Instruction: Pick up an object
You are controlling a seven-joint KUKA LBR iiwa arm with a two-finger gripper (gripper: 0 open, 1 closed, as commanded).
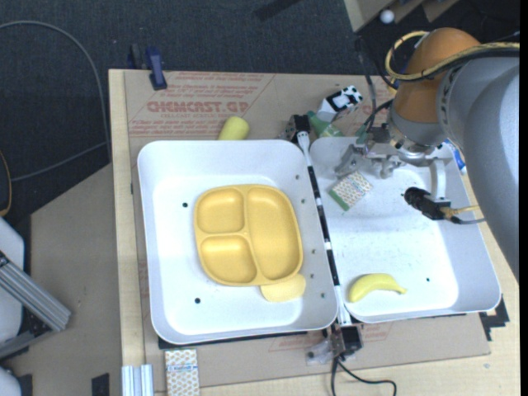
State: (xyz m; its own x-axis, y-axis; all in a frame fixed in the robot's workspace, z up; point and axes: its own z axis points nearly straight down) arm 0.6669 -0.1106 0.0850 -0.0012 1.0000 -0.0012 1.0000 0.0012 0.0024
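Camera view looks down on a brown cardboard-covered surface whose far edge carries red printing that reads roughly "CHEMCAST GP", the smaller lines under it too faint to read. Two white bins sit side by side on it. The left bin holds a yellow three-compartment plate near its middle, with a pale yellow flat piece showing from under the plate's near edge. The right bin holds a yellow banana close to its near edge and a small green-and-white patterned packet toward its far left corner. The grey arm with its orange band reaches in from the right, wrist bent downward over the right bin's far end. The pincer hangs just above the packet; how far it is open I cannot tell, and nothing is seen in its grip. A yellow cylinder lies on the surface beyond the left bin's far edge, and a blue clamp grips the surface's far left edge.
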